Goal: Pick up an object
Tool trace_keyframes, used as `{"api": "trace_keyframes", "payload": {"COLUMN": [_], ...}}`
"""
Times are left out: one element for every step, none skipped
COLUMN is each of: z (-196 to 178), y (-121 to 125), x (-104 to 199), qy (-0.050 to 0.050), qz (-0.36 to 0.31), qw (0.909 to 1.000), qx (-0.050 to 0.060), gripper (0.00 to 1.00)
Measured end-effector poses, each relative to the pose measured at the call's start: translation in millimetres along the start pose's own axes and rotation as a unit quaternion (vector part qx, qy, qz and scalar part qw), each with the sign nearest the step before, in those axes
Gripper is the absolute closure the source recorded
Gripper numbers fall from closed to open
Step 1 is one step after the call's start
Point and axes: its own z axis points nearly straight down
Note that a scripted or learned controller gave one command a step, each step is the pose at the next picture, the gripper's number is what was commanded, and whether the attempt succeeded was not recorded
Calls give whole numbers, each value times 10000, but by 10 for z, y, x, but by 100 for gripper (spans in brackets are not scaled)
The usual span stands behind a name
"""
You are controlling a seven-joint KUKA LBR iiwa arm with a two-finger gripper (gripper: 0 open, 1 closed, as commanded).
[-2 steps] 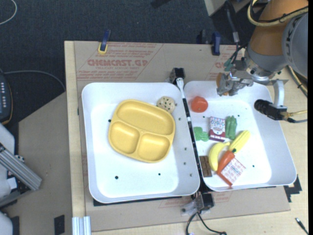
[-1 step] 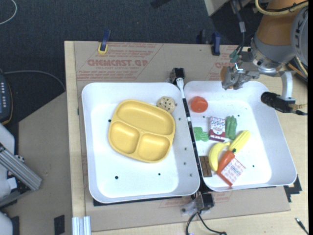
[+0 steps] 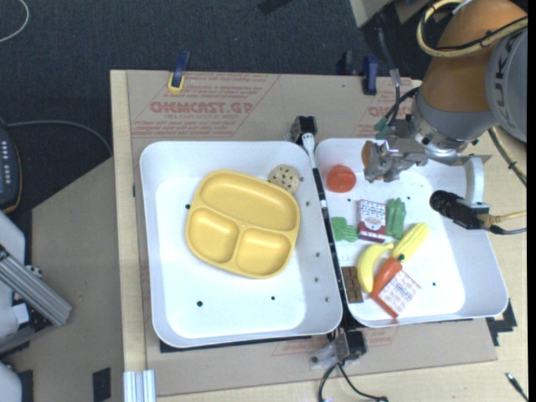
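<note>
While the gripper (image 3: 383,167) hangs low over the far end of the right bin (image 3: 484,285), whether it is open or closed cannot be told from this slanted overhead view, and nothing can be seen held in it. The nearest candidate is a red tomato (image 3: 341,177), just beside the tool on the side toward the divider between the bins. Nearer the camera from the tool lies a tight cluster: a small maroon box (image 3: 371,219), green vegetables (image 3: 395,216), a corn cob (image 3: 410,241), a banana (image 3: 370,264), a carrot (image 3: 386,275) and a red-and-white packet (image 3: 399,294) (several touching or overlapping).

The likely trouble is crowding. A descent into that cluster could catch two items at once or nudge one aside; the round tomato could roll away toward the bin wall if pinched off-centre. The bin's far rim sits close behind the tool, leaving little room that way.

Open floor lies on the arm's side of the bin, by a black cylindrical fitting (image 3: 456,208). Across the divider, the left bin (image 3: 167,308) holds a yellow divided plate (image 3: 243,223) and a cookie (image 3: 285,176), well apart from the tool.
</note>
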Motion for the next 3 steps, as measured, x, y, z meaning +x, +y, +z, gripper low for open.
{"api": "trace_keyframes", "payload": {"z": [-95,-123,19], "y": [-429,-892,-869], "x": [385,581,699], "qy": [1,1,-3], "qz": [-6,2,1], "qw": [10000,10000,10000], "qx": [2,3,1], "gripper": [100,100,100]}}
